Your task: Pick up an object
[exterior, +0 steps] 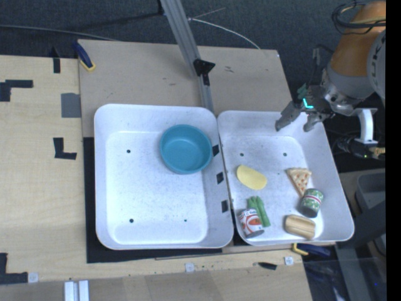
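From my seat I see the arm reaching in from the right, its orange band bent over the far right corner of the right bin, wrist angled down and leftward. The gripper hangs above that bin's upper right rim with its two dark fingers spread apart and nothing between them; it touches none of the objects. A small teal light glows on the wrist just above the fingers. The things to pick lie well apart from it in the near half of the right bin: a flat yellow oval piece, a triangular pizza slice, a small green can tipped just below it, a tan bread roll at the near corner, a green ribbed stalk, and a red-and-white can touching the stalk's lower end. The left bin, speckled white plastic with rounded corners, carries a round blue bowl near its far right side. A grey metal bar slants across the brown bench.
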You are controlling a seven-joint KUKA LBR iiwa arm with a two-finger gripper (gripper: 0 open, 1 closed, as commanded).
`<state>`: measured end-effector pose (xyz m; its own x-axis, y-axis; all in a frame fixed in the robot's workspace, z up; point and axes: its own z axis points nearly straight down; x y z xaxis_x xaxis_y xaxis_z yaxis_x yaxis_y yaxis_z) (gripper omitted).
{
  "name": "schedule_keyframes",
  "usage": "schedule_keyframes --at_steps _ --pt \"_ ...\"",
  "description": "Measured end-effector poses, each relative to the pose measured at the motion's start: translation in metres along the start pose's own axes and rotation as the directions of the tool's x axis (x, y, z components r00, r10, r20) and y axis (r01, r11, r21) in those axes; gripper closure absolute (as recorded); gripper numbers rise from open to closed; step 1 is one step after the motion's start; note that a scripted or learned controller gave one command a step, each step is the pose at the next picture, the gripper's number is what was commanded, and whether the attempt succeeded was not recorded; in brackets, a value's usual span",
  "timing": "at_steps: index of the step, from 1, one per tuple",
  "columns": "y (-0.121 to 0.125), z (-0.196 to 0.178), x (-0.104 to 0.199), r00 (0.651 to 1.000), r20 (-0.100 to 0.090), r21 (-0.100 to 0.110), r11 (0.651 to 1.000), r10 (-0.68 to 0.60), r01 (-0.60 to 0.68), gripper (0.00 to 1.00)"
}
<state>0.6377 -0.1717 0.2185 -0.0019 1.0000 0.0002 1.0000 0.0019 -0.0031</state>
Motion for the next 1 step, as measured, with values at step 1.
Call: schedule_keyframes --at_steps 1 --pt "0.0004 -0.0008 0.0 1.0 0.0 -0.002 1.0 0.0 0.0 0.0"
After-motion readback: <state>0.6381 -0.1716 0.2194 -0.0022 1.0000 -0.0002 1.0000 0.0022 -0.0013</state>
